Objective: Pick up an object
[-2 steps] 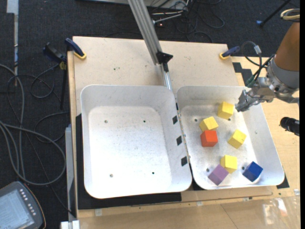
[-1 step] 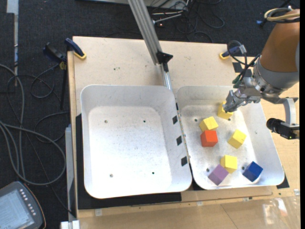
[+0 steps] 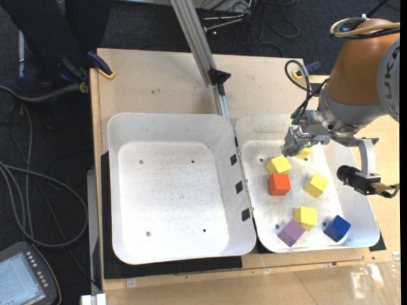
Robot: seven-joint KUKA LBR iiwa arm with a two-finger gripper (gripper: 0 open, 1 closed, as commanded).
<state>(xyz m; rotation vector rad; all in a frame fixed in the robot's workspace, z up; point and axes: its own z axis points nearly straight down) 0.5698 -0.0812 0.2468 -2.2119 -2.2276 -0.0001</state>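
Gripper (image 3: 294, 146) low in right bin (image 3: 356, 234), over a yellow block (image 3: 304, 152) part-hidden beneath; grip state: can't tell. Smooth matte cubes nearby: yellow cube (image 3: 278, 165) touching orange cube (image 3: 278, 184), purple cube (image 3: 291, 232), blue cube (image 3: 337, 228). No legible writing.

A pale wooden surface (image 3: 165, 81) takes up the middle of the frame. Two shallow white bins sit directly on it, side by side and touching along their inner edges: the left bin (image 3: 121, 189) at centre left and the right bin (image 3: 267, 129) at centre right. A blue and yellow clamp (image 3: 100, 64) grips the surface's upper-left corner. A slanted metal pole (image 3: 194, 30) meets it at upper centre.
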